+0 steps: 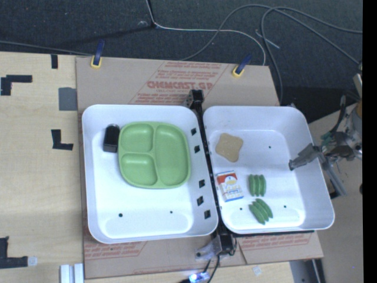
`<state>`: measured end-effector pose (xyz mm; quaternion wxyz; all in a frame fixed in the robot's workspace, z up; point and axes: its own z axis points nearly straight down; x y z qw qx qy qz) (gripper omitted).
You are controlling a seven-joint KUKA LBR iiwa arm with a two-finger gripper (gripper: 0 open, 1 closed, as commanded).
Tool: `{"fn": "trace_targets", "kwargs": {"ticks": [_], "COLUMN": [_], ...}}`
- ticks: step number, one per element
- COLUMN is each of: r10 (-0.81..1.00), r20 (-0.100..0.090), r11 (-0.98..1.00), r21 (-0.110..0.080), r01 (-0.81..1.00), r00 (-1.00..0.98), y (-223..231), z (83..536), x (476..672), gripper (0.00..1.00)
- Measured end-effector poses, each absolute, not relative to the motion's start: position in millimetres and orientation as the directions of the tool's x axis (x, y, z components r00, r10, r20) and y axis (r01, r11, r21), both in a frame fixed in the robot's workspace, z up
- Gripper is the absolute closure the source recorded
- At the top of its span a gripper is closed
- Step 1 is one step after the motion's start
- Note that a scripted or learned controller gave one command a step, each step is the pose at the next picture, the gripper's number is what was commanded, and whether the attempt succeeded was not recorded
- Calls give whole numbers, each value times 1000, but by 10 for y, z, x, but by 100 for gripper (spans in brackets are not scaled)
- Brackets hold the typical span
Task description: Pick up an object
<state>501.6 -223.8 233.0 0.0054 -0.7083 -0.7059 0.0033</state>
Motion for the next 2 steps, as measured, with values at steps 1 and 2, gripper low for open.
{"fn": "trace_targets", "kwargs": {"ticks": [1,2], "r10": [1000,1000], "r20": [0,2], "r11": [1,0], "r21": [-1,-7], "r01": [1000,1000], "r00": [-1,0], "y": [-2235,-2211], "z": [2389,1746], "x": [5042,5057], "gripper": [0,0]}}
